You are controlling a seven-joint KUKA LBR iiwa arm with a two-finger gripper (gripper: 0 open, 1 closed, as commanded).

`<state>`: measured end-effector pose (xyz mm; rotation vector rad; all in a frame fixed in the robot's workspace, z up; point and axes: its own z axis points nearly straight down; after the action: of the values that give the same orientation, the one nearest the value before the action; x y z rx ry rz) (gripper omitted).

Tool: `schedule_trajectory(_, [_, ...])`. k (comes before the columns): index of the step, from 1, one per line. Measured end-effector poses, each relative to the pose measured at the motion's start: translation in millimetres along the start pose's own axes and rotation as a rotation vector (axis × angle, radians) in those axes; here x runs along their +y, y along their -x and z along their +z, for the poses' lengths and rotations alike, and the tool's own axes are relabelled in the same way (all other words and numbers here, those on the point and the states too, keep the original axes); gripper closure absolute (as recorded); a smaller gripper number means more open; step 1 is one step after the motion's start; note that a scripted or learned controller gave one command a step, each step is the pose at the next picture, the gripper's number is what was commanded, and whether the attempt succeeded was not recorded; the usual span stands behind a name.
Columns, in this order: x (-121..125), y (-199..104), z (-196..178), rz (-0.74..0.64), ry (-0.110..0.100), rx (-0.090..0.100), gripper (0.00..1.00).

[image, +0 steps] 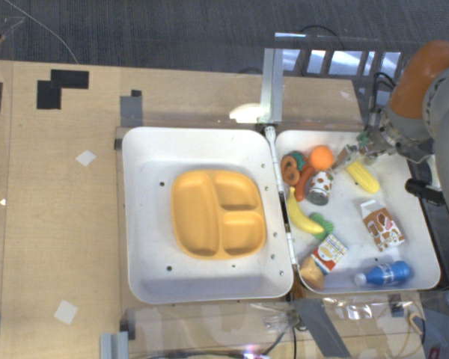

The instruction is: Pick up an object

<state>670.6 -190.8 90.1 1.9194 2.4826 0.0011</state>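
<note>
The right bin (pixel 426 238) holds the loose objects. Among them are an orange (pixel 322 157), a brown pretzel-like piece (pixel 291 167), a small can (pixel 319 188), a banana (pixel 303 217), a yellow corn cob (pixel 363 176), a brown-and-white carton (pixel 382 227), a blue bottle (pixel 384 274) and a small box (pixel 329 251). My gripper (pixel 359 149) hangs over the bin's back right part, just above and beside the corn cob, right of the orange. Nothing shows in its grasp.
The left bin (pixel 146 200) holds a yellow divided plate (pixel 217 214). A metal divider post (pixel 272 88) stands behind the seam between the bins. The grey arm with its orange band (pixel 426 77) comes in at the upper right.
</note>
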Motion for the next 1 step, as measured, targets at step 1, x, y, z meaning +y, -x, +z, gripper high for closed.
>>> schedule_trajectory(1, [4.4, -0.3, -14.0, -0.011, 0.013, -0.009, 1.00])
